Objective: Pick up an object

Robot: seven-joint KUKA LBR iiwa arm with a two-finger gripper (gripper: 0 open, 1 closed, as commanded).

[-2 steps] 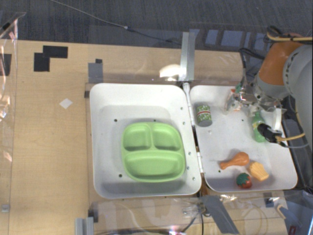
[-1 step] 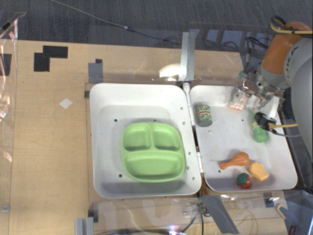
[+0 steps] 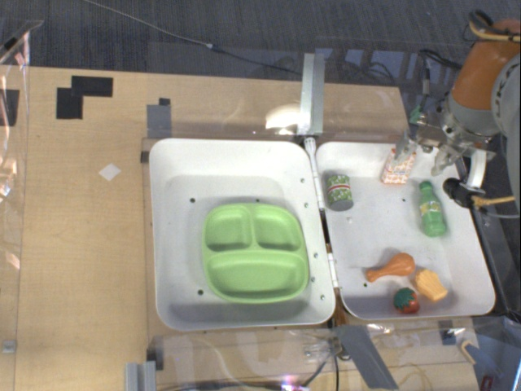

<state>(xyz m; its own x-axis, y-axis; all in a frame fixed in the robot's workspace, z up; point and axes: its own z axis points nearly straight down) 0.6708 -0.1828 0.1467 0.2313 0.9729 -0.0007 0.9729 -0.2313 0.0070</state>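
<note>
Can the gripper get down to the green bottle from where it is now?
Probably yes. The green bottle lies flat in the right bin, just below the gripper, with bare floor around it. The can and the toys near the bin's front edge sit well apart.

A light wooden bench (image 3: 81,243) is seen bearing two shallow white bins, the left bin (image 3: 175,218) and the right bin (image 3: 366,218), set side by side. Black tape patches (image 3: 81,94) are fixed at its far left.
</note>
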